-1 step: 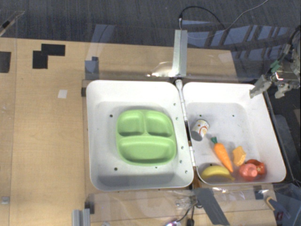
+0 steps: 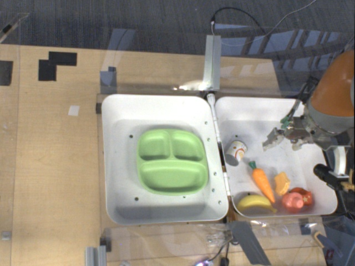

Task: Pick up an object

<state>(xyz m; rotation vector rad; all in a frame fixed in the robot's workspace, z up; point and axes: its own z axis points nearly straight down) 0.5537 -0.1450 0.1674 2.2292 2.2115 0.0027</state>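
- Two shallow white bins are set side by side on the wooden table (image 2: 50, 165) – the left bin (image 2: 119, 204) and the right bin (image 2: 260, 118) – with their inner rims touching along the middle.
- A green sectioned tray (image 2: 172, 160) is seen lying flat in the middle of the left bin, with two small compartments at the far side and one long compartment at the near side.
- The toy objects are gathered in the near half of the right bin.
- A small white cup-like object (image 2: 236, 150) with coloured marks is seen on its side near the dividing rim.
- An orange carrot (image 2: 263, 183) with a green top lies just beside it, slanting toward the near edge.
- A yellow banana (image 2: 254, 203) lies at the near left corner of that bin, touching the carrot's tip.
- A small orange piece (image 2: 282, 183) is placed just right of the carrot, and a red fruit (image 2: 297, 199) is beside it at the near edge.
- The arm (image 2: 335, 98) is seen reaching in from the right, its orange band above the grey wrist.
- The pincer (image 2: 280, 136) is held over the far right part of the right bin, apart from the objects – nothing is seen between its fingers, and whether they are spread or pressed together cannot be told.
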